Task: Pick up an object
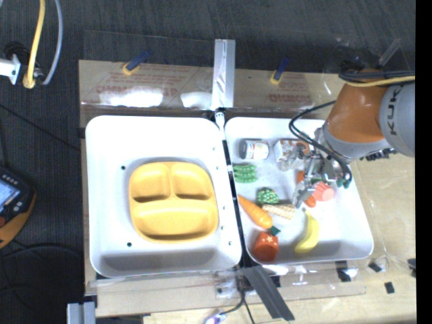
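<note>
Objects for picking lie in the right bin (361,235); the arm (368,117) reaches over its upper right part, orange band above the wrist. The gripper (307,184) hangs low inside the bin. Whether its fingers are wide or narrow cannot be told; the metal parts blur together, and nothing is clearly seen between them.

Relative to the fingers:
- pink-red toy (322,192): just beside them, on the side toward the bin's right wall, possibly touching; contact unclear.
- corn cob (280,212): near, below and to the left.
- small green textured piece (267,196): left, just above the corn cob.
- carrot (253,210): further left, lying at a slant, its tip toward the divider.
- banana (308,233): below, close to the bin's front part.
- red fruit with green top (266,246): below and left, near the front corner.
- green pea pod (245,173): left, by the divider.
- small can (254,150): up and left, lying on its side.

Left bin (108,181): holds a yellow sectioned tray (174,201), well apart from the fingers.
</note>
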Robot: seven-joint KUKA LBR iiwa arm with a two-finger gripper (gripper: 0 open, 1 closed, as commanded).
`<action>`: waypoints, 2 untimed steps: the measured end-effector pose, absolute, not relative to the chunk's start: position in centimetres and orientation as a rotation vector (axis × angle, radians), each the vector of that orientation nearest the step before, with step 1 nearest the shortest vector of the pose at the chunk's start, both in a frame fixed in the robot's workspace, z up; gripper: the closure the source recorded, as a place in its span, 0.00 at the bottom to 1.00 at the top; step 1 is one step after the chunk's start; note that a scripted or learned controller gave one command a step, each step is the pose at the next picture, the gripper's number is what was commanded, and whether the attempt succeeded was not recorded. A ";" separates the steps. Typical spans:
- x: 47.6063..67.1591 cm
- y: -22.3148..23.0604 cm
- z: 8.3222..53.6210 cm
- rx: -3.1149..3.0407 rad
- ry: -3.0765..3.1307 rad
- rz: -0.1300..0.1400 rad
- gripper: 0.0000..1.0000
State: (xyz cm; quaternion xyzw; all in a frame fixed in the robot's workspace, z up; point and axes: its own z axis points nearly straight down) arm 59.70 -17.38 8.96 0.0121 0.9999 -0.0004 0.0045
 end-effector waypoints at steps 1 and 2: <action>56.9 -20.1 9.0 0.088 3.128 -0.004 0.00; 57.6 -17.9 9.0 0.116 3.126 -0.006 0.00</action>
